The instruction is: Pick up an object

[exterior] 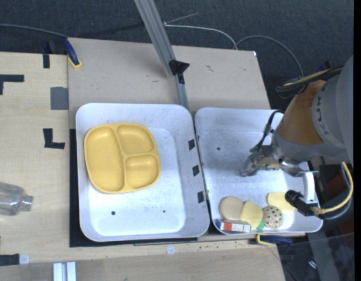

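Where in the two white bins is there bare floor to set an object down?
Left shallow white bin: floor below the yellow divided plastic plate. Right shallow white bin: upper-left floor, beside the hand. Its bottom edge is crowded with small round tan and yellow items.

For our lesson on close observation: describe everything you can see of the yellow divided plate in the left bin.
The yellow divided plate is a rounded-square dish that looks like matte plastic, split by raised ridges into three compartments: one long section on its left and two smaller ones on its right. It lies flat, slightly rotated, in the upper left part of the left white bin, resting on the bin floor. Nothing lies in it.
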Robot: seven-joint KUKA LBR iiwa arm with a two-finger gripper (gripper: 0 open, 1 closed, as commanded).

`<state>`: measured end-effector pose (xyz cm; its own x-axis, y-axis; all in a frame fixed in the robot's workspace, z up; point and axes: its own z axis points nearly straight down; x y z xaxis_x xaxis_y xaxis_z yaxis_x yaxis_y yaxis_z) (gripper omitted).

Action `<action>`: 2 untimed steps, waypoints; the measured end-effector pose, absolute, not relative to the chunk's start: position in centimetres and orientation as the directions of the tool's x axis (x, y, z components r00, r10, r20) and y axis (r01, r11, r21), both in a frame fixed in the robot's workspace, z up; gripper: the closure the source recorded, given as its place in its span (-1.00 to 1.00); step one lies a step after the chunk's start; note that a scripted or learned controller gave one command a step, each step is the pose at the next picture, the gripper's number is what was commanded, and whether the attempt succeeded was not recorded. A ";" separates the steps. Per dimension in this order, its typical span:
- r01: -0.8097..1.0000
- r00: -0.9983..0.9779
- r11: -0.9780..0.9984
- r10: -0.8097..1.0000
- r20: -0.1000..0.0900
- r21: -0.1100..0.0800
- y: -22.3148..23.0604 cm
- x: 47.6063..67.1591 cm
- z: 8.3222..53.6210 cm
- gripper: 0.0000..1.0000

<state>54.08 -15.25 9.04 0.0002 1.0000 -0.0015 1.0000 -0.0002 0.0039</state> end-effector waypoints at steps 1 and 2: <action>1.000 0.002 -0.002 1.000 -0.002 0.004 -16.2 50.5 9.1 1.00; 1.000 0.001 -0.001 1.000 -0.004 0.007 -15.4 48.7 9.1 1.00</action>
<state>48.66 -15.35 9.09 0.0006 1.0000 -0.0040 1.0000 -0.0006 0.0066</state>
